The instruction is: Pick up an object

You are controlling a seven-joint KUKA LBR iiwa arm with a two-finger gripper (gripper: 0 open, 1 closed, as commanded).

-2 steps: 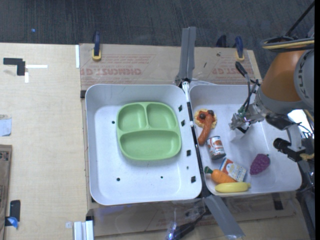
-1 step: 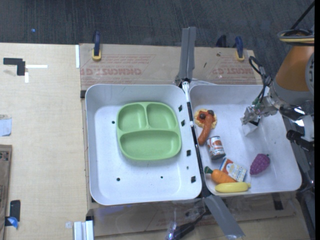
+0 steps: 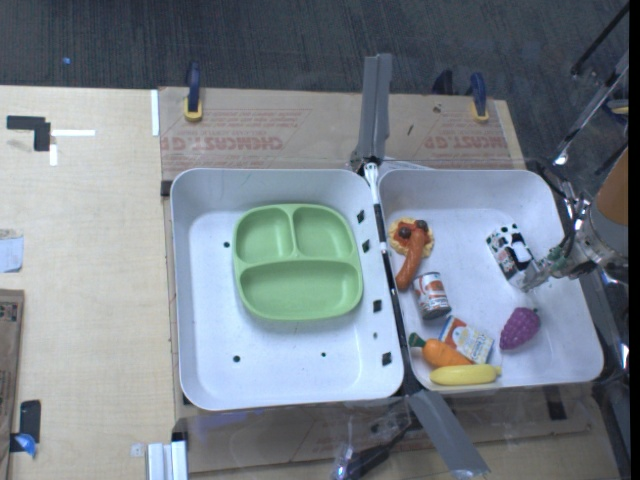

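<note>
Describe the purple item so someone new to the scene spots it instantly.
Look in the right bin, toward its near right corner. The purple grape bunch lies there, right of the yellow banana and below the black-and-white item. It is the bin's one purple, bumpy piece.

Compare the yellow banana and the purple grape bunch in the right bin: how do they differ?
The banana is yellow, long and slim; the purple grape bunch is rounder and bumpy. The banana lies along the near wall of the right bin, touching the carrot, while the grape bunch sits apart, closer to the gripper. Both lie loose on the bin floor.
</note>
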